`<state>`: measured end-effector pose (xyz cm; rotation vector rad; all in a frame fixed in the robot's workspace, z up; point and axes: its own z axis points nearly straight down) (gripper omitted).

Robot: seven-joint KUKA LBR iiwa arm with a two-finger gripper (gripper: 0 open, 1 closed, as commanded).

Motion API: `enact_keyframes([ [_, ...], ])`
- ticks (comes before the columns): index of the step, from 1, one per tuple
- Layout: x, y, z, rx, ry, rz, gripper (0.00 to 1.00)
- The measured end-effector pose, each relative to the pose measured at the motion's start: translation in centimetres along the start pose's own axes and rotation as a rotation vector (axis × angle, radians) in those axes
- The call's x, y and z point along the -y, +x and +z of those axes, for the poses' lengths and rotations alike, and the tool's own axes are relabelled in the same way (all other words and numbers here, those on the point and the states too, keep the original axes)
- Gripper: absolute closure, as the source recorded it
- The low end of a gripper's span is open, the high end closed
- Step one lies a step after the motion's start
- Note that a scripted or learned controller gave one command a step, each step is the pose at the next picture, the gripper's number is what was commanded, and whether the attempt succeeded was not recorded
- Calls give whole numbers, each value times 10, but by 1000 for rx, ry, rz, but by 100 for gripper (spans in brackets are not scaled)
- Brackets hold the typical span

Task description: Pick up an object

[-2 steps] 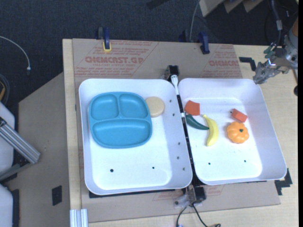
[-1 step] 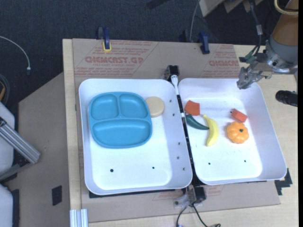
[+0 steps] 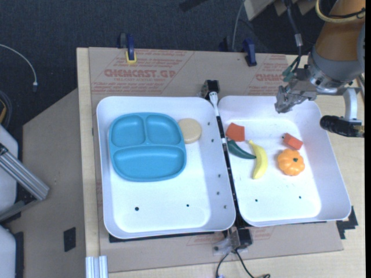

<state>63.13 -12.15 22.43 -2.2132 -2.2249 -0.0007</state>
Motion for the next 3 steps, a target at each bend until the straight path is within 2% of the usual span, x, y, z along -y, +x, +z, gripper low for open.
enact_keyframes([
  [2,1,102,14,0,0,0,100],
  [3,10,156,20,0,1,-1,100],
])
